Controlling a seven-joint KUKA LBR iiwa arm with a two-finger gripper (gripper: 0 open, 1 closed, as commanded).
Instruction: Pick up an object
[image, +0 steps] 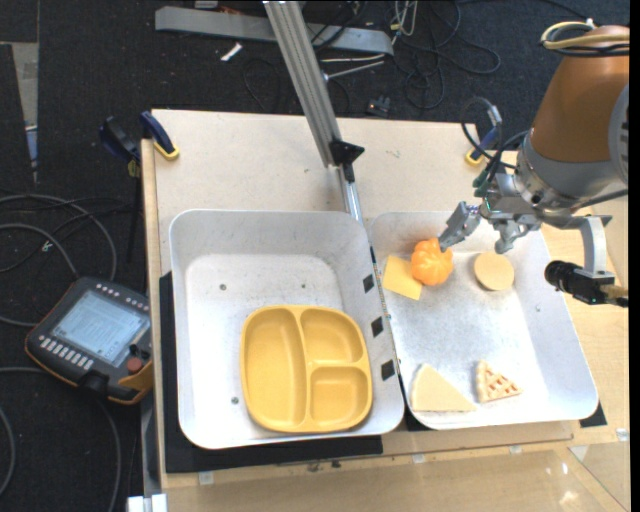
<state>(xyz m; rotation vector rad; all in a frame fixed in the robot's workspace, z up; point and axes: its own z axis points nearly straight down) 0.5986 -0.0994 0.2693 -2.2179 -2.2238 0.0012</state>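
Here the gripper (487, 229) hangs with jaws spread, nothing between; the orange (432, 263) sits at its eight o'clock in the right bin (560, 380); probably light, firm, rollable; pinch across its middle.

Bench (250, 160) carries two bins side by side: left bin (200, 250), right bin (560, 370), touching along their inner edges. Divided tray (305, 368) sits in left bin, toward its near-right corner. Right bin, far edge: wedge block (402, 278) by the inner edge, round fruit (432, 263) touching it on its right, disc (493, 271) further right, apart from the fruit. Near edge: flat wedge (438, 390) left, waffle piece (496, 383) just beside it on the right. Gripper (487, 232) hangs over the far edge, between fruit and disc. Pendant (92, 338) lies off the bench's left edge
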